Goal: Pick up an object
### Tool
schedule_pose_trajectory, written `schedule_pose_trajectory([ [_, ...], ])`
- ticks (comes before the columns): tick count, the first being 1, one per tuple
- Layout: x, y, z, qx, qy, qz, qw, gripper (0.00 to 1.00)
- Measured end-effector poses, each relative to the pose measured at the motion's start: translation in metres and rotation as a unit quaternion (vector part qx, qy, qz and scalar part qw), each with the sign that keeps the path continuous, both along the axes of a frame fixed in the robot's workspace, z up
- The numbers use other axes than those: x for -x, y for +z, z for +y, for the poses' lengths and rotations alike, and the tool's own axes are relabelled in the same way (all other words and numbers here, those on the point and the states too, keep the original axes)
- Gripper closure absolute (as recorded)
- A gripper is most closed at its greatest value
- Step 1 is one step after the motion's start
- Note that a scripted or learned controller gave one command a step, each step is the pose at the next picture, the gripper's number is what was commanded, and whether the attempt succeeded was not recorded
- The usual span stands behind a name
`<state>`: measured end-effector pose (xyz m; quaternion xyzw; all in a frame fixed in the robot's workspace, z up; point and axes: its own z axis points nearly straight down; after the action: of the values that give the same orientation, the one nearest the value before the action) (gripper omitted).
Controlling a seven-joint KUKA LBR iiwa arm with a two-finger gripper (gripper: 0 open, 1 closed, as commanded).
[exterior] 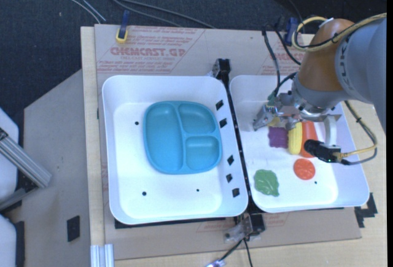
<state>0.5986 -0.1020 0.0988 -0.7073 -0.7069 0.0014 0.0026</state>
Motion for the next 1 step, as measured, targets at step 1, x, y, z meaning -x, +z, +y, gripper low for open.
schedule_pose_trajectory([
  [1, -0.0007, -0.0134, 0.0005, 0.0004, 0.0, -0.002, 1.0, 0.0],
])
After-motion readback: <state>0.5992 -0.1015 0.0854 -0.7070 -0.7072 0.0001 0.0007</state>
